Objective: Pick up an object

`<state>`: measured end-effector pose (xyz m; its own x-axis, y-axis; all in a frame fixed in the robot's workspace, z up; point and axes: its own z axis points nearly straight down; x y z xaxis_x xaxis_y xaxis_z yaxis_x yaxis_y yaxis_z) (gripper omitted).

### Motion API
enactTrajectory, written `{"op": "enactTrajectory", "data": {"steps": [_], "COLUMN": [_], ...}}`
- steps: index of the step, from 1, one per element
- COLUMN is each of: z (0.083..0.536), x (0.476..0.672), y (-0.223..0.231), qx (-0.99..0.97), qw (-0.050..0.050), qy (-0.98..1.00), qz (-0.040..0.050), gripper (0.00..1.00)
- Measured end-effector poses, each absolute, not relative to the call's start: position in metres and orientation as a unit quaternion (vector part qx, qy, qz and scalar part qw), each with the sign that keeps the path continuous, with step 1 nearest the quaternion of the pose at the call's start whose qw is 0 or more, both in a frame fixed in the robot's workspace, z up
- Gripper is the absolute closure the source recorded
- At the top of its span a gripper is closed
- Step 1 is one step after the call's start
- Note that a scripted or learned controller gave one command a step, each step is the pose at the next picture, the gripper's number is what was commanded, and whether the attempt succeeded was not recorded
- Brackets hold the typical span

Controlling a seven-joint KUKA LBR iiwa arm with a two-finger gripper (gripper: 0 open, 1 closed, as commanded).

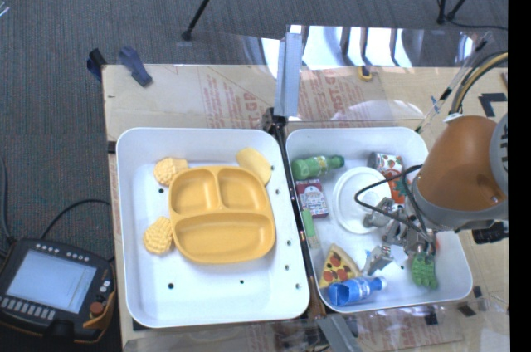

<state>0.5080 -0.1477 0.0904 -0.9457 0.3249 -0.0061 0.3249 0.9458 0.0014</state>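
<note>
My gripper (395, 252) hangs over the front of the right bin (452, 155), below the orange wrist band (460, 168). Its fingers stand open with bare bin floor between them. One fingertip (376, 261) points toward a toy pizza slice (338, 266), apart from it. A green toy (424, 271) lies just right of the other finger. A blue bottle (355, 290) lies on its side in front of the gripper. Nothing is held.
The right bin also holds a green bottle (316, 166), a small red box (311, 198), a white round dish (358, 197) and a printed packet (387, 163). In the left bin (133, 176) sit a yellow divided tray (222, 213) and three yellow toys.
</note>
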Motion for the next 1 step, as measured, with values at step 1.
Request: {"op": "enactTrajectory", "data": {"steps": [1], "z": [0.0923], "x": [0.5715], "y": [-0.1963], "qx": [0.058], "qw": [0.005], "qy": [0.998], "qz": [-0.0002], "gripper": [0.0]}}
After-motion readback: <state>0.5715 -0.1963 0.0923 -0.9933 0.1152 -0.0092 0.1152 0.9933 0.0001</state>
